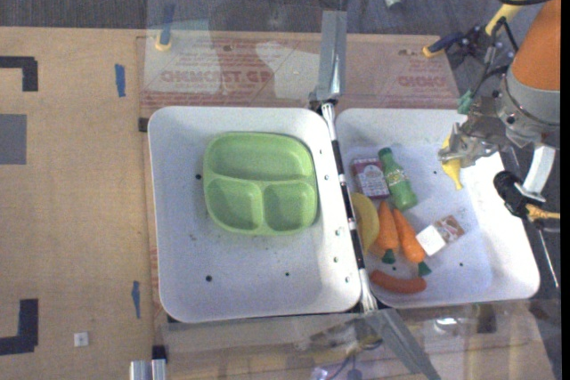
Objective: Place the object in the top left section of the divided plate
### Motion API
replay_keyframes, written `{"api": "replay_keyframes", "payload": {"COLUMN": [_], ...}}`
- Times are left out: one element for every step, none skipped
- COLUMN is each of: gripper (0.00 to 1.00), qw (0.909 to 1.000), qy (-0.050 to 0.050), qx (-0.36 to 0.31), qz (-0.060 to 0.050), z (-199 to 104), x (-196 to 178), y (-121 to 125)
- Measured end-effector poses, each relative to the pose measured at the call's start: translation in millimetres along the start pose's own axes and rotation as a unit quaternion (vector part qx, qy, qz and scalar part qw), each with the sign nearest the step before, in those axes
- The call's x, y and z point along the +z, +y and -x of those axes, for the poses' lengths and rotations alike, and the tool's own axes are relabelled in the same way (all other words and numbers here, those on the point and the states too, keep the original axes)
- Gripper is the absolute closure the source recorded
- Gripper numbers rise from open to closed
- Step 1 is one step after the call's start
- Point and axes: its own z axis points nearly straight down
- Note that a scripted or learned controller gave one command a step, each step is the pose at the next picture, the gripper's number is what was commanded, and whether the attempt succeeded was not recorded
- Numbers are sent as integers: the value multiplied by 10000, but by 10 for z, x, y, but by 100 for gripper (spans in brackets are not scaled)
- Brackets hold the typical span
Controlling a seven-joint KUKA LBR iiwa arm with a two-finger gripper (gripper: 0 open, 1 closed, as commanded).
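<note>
The green divided plate [210,166] lies in the left bin [178,262], with one wide section at the far side and two small ones at the near side. My gripper [457,149] hangs over the right bin's [508,267] far right part, well to the right of the plate. A small yellow object [455,173] shows just below the gripper's tip; whether it is gripped or lying on the bin floor I cannot tell.
The right bin holds a green bottle [397,179], a maroon box [370,177], a banana [366,220], two carrots [398,233], a red sausage [399,283] and a small white and brown box [440,234]. A metal divider [343,191] separates the bins.
</note>
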Motion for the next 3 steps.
{"api": "replay_keyframes", "payload": {"gripper": [100,100,100], "qw": [9974,9985,10000], "qy": [6,8,4], "qx": [722,541,57], "qz": [-6,10,-7], "z": [-1122,-1796,-2449], "x": [287,509,803], "y": [109,222,187]}}
